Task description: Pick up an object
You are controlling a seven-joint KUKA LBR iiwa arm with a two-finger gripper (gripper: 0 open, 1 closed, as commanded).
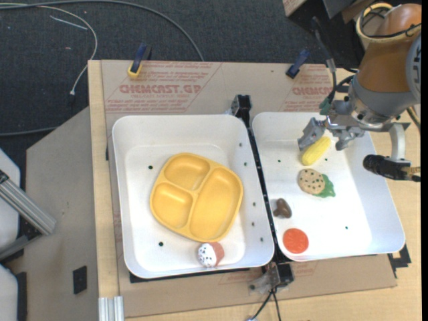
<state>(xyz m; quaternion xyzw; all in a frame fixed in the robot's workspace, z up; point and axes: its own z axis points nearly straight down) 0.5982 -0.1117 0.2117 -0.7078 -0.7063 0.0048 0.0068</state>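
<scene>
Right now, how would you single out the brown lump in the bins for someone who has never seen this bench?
Look in the right-hand bin, along its left wall next to the divider. The brown lump lies there, below and left of the round speckled cookie and just above the flat orange-red disc. It is the smallest item in that bin and the only dark brown one.

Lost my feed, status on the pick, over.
Gripper low in right bin, at corn. Hold not confirmed. Cookie close beside corn, nothing over it.
</scene>
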